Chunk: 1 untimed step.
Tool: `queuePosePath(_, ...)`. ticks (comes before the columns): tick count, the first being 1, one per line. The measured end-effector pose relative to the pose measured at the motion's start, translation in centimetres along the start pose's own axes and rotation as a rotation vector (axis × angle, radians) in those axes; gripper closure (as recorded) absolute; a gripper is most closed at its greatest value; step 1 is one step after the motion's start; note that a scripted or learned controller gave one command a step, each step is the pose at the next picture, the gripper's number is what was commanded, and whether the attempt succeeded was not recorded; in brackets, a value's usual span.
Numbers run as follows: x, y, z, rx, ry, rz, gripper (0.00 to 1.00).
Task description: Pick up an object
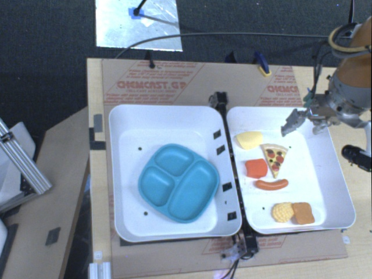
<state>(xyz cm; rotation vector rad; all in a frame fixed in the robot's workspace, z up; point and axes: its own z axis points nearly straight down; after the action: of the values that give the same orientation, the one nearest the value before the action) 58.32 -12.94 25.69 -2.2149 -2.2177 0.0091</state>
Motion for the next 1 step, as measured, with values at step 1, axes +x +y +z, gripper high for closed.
queuePosePath(1,0.02,0.2,-0.6,-0.011,-0.002,-0.002,0.0)
